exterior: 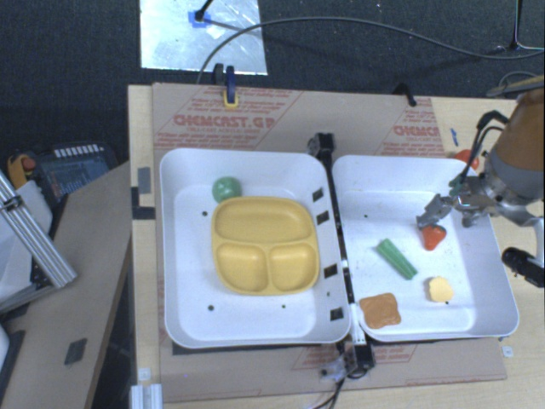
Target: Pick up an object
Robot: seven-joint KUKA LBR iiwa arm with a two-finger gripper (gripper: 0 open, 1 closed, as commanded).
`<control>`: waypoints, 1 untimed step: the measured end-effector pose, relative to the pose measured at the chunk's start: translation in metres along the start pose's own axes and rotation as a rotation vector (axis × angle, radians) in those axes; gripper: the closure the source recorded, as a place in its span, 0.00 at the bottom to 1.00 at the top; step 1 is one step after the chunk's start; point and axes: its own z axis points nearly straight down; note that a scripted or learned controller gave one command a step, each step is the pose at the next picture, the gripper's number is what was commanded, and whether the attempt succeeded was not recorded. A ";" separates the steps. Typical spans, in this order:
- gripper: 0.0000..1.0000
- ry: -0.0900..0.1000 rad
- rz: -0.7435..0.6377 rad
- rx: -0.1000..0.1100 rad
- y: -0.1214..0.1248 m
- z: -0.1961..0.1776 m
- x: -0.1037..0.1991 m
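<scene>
In the camera view the gripper (433, 221) reaches in from the right and hangs over the right bin (494, 313), its tip just above, perhaps touching, a small red-orange object (434, 239) that lies in the upper right part of that bin. Whether the fingers are spread or pressed together I cannot tell from this slant, and nothing is visibly pinched between them. If this red piece is the target, the step would go best with the fingers straddling it squarely, coming straight down until the tips reach the bin floor on both sides, and only then closing; a sideways approach would likely nudge so small a piece away. The object is rounded and reddish orange, somewhat like a toy strawberry or pepper, and probably light and apt to slide. Near it in the same bin lie a green stick (397, 258), a yellow piece (440, 290) and a tan slice (380, 310). The left bin (183, 313) holds a yellow divided tray (264, 244) and a green ball (226, 188).
</scene>
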 end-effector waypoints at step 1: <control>0.00 -0.002 -0.003 -0.013 0.003 -0.008 0.001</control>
